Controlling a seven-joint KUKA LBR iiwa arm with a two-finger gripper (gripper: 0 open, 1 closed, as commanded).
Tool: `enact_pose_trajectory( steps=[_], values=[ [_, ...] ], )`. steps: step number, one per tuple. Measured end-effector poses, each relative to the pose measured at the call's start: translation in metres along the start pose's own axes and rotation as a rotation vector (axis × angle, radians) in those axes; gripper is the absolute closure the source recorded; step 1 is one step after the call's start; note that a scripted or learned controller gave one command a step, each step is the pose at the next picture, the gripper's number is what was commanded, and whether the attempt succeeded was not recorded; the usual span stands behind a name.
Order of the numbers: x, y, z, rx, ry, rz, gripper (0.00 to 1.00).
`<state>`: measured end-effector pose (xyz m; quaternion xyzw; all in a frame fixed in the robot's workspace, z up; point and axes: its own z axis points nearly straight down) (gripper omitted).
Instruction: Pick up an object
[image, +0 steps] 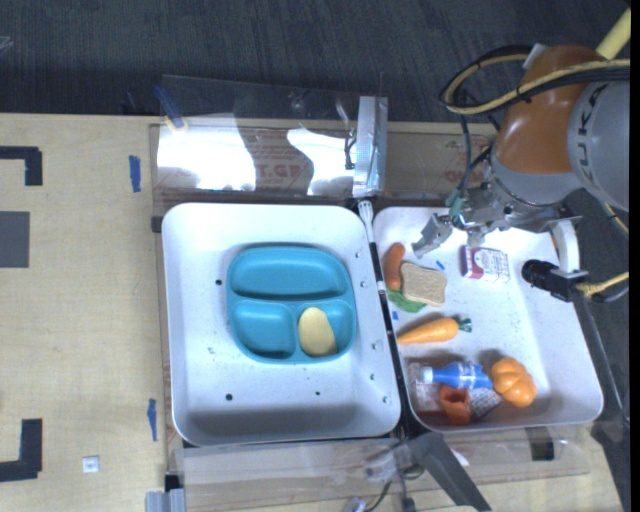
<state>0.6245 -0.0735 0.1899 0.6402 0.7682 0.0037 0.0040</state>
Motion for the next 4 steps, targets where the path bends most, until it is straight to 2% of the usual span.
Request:
enact_pose_trajectory(
  steps=[1,2,3,4],
  values=[
    [0.0,-0.001,-0.006,0.004,0.0,0.001,1.0],
    [0.0,-0.001,-0.006,0.005,0.0,0.002,0.0],
    [-0.017,-0.058,0.061,0.017,0.003,-0.017,0.0],
    [-0.013,-0.07,0.102,0.004,0.0,0.045,0.0]
  ],
)
